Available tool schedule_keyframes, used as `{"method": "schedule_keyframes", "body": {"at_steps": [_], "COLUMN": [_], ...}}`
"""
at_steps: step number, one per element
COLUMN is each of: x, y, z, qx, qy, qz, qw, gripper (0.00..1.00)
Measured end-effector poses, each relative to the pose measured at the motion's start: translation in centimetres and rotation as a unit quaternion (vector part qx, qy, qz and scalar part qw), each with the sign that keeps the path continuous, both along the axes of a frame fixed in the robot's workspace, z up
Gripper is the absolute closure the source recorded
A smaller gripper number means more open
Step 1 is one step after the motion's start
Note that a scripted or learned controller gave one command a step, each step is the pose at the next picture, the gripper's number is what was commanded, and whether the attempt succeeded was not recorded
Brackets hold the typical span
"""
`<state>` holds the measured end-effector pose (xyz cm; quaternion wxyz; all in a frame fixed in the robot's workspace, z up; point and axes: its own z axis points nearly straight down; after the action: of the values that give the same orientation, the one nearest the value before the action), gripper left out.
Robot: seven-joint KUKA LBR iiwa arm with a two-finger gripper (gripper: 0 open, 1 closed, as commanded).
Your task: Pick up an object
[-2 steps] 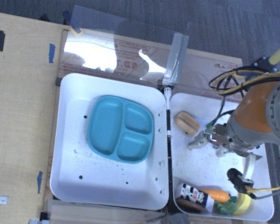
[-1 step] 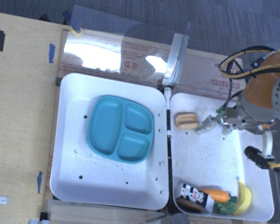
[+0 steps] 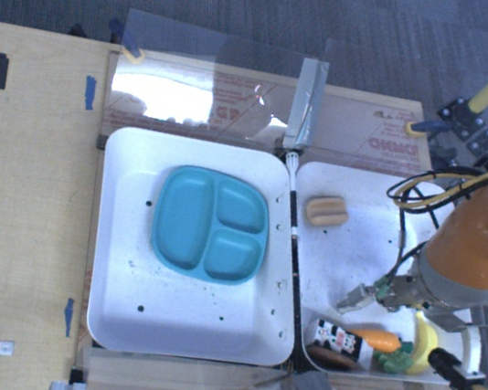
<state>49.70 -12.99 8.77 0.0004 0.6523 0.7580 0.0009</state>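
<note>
I see several candidates in the right white bin (image 3: 372, 257): a tan rounded bread-like block (image 3: 326, 211) toward its upper left, and an orange carrot toy (image 3: 379, 340), a yellow banana toy (image 3: 424, 345) and a black-and-white printed packet (image 3: 336, 340) crowded along its lower edge. My claw (image 3: 358, 298) hovers mid-bin above that cluster with nothing in it; I cannot tell its opening. Descending here risks jamming between crowded items.
</note>
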Motion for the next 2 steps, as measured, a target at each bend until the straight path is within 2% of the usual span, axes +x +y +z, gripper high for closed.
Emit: {"method": "schedule_keyframes", "body": {"at_steps": [1, 2], "x": [5.8, 9.2], "y": [-3.5, 0.3], "z": [4.6, 0.0], "qx": [-0.0021, -0.002], "qy": [-0.003, -0.003], "qz": [0.121, 0.081], "qw": [0.9926, 0.9967], "gripper": [0.0, 0.0]}}
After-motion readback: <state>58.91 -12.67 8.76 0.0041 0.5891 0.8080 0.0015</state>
